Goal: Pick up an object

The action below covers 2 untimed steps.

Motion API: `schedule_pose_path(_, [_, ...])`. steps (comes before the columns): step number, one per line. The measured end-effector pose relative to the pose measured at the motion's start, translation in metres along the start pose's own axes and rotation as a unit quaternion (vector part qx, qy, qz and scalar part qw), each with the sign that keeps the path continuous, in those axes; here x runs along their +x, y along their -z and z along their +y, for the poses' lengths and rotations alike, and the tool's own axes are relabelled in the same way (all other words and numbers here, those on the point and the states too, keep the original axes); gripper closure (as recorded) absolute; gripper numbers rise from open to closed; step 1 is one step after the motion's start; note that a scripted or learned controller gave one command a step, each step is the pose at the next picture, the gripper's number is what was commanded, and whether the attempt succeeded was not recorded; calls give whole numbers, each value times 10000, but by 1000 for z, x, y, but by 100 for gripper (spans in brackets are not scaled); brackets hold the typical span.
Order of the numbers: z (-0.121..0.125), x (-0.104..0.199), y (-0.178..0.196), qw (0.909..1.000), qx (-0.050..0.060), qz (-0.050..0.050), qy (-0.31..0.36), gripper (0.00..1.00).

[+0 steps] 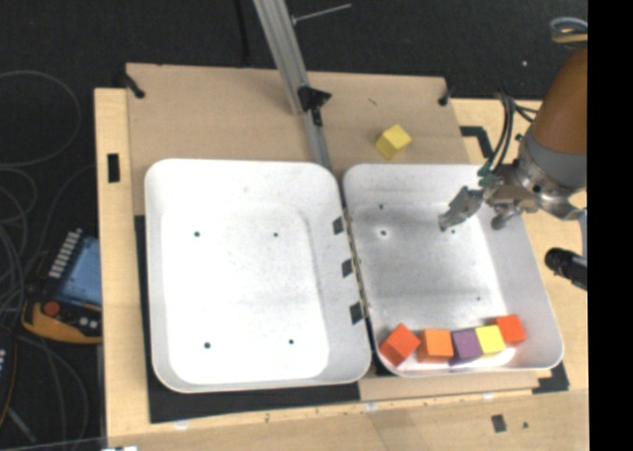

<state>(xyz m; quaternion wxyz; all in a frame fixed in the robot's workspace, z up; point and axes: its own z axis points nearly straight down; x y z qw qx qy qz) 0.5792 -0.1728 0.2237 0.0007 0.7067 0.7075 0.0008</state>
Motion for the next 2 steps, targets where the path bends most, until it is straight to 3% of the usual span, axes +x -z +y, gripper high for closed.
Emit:
schedule_pose_path(1, [-73,48,-63,10000,60,17,-11,0])
schedule_pose_path(2, [-10,-32,-128,10000,-26,-24,-22,0])
